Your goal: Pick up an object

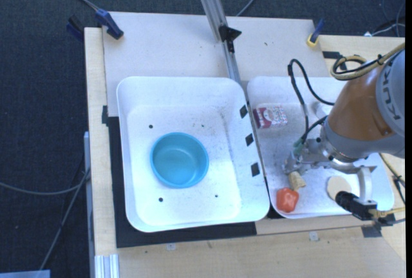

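The left-hand shallow white plastic bin [138, 98] holds one thing, a round light-blue plastic bowl [179, 159], standing upright near its middle and well apart from the arm. Nothing there looks like the present target.

In the right-hand shallow white plastic bin [283, 91], a small red-and-white printed packet [270, 116] lies near the far left corner. Nearer the front are a small tan cork-like lump [296, 179] and, just beside and in front of it, a red-orange rounded piece [288, 199] close to the front wall.

The gripper [300, 159] hangs over this bin, just behind the tan lump and low to the floor. Whether it is spread or pressed together cannot be told from this slant, and nothing can be seen pinched in it.

The step in hand seems to be the approach to a grasp, with the tan lump the likeliest pick, since it lies closest beneath the tool. The next move probably calls for a small shift towards the front of the bin to centre over the lump, then a straight descent and a squeeze. The red-orange piece is close enough to be nudged.

The grey arm with its orange band [359, 112] reaches in from the right, its wrist turned steeply downward. A pale cream flat disc [334, 187] lies below the wrist, to the right of the lump.
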`<state>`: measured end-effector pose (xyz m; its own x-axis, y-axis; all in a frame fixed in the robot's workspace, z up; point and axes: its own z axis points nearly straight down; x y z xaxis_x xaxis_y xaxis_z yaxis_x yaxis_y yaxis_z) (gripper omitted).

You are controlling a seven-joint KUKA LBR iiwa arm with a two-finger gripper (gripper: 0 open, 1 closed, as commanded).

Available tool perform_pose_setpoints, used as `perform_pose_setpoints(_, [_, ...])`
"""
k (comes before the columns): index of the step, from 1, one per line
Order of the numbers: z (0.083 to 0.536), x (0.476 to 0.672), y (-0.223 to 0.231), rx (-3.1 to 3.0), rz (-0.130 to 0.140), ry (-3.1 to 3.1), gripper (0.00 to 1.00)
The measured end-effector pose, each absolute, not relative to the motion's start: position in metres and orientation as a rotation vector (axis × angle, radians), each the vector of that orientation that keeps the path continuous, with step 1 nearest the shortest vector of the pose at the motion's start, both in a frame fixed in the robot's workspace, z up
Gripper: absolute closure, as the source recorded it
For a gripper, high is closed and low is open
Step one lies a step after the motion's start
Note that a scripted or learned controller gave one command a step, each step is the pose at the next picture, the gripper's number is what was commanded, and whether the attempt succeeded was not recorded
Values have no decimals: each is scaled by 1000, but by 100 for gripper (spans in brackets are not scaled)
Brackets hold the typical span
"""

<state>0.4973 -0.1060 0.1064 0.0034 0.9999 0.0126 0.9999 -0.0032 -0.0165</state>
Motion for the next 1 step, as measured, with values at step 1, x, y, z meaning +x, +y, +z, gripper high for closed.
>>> perform_pose_setpoints(1, [162,510,-105,-2223,-9,-2227,100])
